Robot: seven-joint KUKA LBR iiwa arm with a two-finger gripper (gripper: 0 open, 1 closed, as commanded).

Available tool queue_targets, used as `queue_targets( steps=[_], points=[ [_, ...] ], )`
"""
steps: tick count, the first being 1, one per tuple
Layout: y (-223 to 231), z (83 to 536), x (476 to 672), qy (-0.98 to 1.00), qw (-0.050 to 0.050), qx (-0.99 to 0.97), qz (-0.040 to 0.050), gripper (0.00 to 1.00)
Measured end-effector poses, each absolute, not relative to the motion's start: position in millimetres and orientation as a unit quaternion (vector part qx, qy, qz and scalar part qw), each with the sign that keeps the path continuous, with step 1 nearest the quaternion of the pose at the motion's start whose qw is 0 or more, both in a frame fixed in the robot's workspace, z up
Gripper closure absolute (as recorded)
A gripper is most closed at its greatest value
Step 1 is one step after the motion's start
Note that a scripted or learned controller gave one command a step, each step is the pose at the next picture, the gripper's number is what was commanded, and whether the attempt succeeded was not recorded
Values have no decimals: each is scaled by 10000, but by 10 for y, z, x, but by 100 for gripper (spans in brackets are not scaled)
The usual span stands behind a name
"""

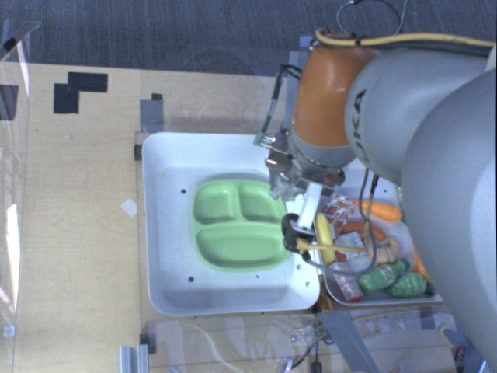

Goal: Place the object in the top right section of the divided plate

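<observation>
The green divided plate lies in the left white bin. It has one long section at the front and two smaller ones at the back. My gripper hangs under the orange wrist band, right over the plate's back right section and close to its rim. The wrist body hides the gripper's tip, and I see no object between it and the plate. All of the plate's sections that I can see look bare.
The right bin holds several toy foods: an orange carrot, a yellow banana, green vegetables and a printed packet. The big grey arm covers most of that bin. Bare wooden bench lies to the left.
</observation>
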State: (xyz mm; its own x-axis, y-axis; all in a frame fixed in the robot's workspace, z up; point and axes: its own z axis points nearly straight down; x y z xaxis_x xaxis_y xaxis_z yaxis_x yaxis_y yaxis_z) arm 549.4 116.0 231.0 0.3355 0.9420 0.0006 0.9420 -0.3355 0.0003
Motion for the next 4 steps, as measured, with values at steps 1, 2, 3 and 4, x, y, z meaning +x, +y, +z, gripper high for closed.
queue_targets(
  steps=[1,2,3,4],
  points=[
    [1159,2310,5495,-5763,0,-8173,-4,0],
    [1160,2413,5506,-5777,0,-8163,-13,100],
    [1169,2510,5472,-5384,-4,-8427,-12,100],
    [1170,2509,5471,-5386,-4,-8425,-11,0]
  ],
)
